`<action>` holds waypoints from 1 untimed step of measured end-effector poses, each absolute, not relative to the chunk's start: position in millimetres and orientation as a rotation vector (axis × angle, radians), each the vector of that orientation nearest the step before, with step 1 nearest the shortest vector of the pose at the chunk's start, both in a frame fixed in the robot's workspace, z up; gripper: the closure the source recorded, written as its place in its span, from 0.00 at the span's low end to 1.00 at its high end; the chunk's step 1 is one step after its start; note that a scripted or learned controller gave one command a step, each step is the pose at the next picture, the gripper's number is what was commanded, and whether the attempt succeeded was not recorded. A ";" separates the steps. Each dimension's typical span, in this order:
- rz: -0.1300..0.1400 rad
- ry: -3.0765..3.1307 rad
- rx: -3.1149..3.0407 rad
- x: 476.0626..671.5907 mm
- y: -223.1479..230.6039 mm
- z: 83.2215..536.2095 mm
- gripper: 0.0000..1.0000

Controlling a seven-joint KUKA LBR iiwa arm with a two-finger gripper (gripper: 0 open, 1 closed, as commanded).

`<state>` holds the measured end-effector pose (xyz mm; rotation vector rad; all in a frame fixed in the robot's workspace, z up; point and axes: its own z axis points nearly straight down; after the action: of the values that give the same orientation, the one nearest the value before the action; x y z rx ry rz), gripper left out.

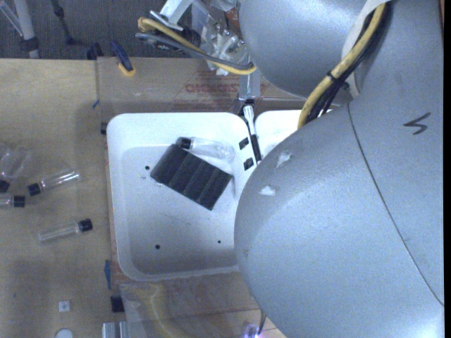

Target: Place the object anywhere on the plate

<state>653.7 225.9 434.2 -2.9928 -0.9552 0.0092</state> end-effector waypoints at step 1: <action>-0.003 -0.310 -3.127 649.6 222.5 434.7 1.00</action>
<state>649.6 222.5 434.7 -3.1268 -0.3099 -0.0029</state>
